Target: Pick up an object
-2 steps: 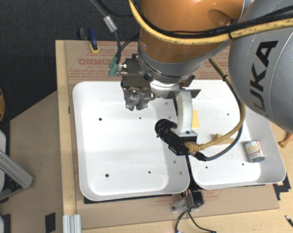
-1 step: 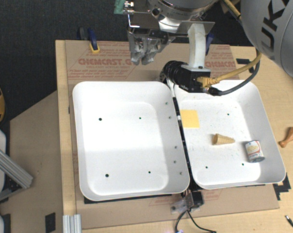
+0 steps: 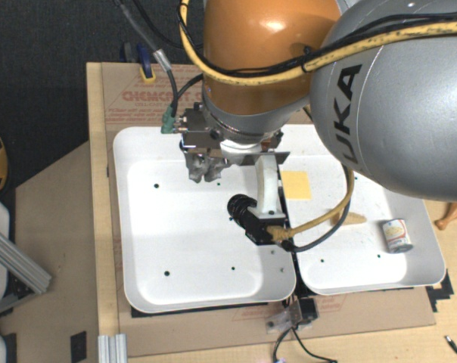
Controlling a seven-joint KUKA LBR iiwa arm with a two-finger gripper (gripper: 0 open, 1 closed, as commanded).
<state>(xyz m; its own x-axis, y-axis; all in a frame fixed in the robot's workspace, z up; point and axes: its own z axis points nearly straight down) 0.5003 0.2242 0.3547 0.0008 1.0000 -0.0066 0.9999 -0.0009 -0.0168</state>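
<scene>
Hovering over left bin (image 3: 175, 278), gripper (image 3: 204, 174) fingers' spacing unclear; small can (image 3: 397, 235), yellow square (image 3: 296, 184) in right bin (image 3: 365, 278).

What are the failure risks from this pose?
1. The gripper hangs over a bare part of the left bin, while the yellow square and small can lie in the right bin; closing here would probably grab nothing.
2. The yellow square looks flat, likely hard for two fingers to pinch.
3. The yellow cable loops low over the bins' shared edge and might snag.
</scene>
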